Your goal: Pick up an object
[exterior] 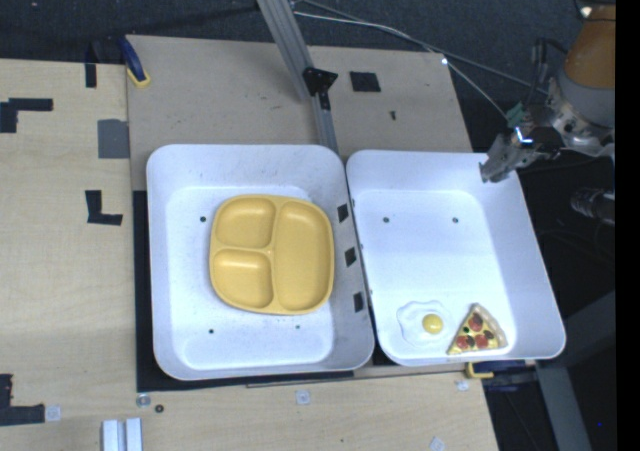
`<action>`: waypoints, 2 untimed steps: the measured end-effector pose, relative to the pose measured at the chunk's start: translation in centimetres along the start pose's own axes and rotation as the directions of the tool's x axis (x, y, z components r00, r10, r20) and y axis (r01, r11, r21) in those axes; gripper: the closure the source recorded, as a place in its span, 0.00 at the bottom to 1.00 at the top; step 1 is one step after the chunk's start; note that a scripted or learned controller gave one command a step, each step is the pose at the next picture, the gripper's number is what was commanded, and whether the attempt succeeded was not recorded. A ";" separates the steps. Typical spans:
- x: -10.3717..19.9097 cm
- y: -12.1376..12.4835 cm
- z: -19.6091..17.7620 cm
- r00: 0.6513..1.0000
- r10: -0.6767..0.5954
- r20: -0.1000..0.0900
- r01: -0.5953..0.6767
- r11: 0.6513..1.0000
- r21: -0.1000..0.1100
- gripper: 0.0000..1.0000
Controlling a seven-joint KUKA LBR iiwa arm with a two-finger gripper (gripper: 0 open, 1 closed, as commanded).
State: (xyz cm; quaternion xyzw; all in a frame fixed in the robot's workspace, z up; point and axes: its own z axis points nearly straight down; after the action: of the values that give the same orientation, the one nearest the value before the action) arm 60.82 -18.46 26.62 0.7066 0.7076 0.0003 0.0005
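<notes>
1. Two shallow white bins sit side by side on a pale wooden bench, the left bin (pixel 180 339) and the right bin (pixel 520 239) touching along their inner edges.
2. A yellow divided plate (pixel 271 254) lies flat in the middle of the left bin, its three compartments facing up, one long compartment on its right side and two smaller ones on its left.
3. In the right bin, a toy fried egg (pixel 423 321) lies flat near the near edge, white with a yellow yolk.
4. Just right of the egg, close beside it, lies a toy pizza slice (pixel 478 331), with its point toward the far side and its crust toward the near right corner of the bin.
5. The far part of the right bin's floor carries no objects.
6. The arm (pixel 592 59) enters at the far right, with its orange band above the grey wrist.
7. The gripper (pixel 497 164) hangs over the far right corner of the right bin, right at the rim, well apart from the egg and the pizza slice.
8. The pincer is dark and small here; whether it is released or clenched I cannot tell, and nothing shows grasped in it.
9. A grey metal pole (pixel 285 29) runs slantwise from the far edge down to the gap between the bins.
10. Black tape marks (pixel 100 209) dot the bench to the left of the bins.
</notes>
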 end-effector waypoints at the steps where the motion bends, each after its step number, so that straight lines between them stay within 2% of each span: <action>1: 5.3 0.1 1.6 1.000 -0.004 -0.001 0.004 1.000 0.003 1.00; 2: 11.0 0.9 1.1 1.000 -0.006 -0.002 0.006 1.000 0.002 1.00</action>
State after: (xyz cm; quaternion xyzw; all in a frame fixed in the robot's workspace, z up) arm 61.68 -7.46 25.47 0.7046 0.7096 0.0003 -0.0006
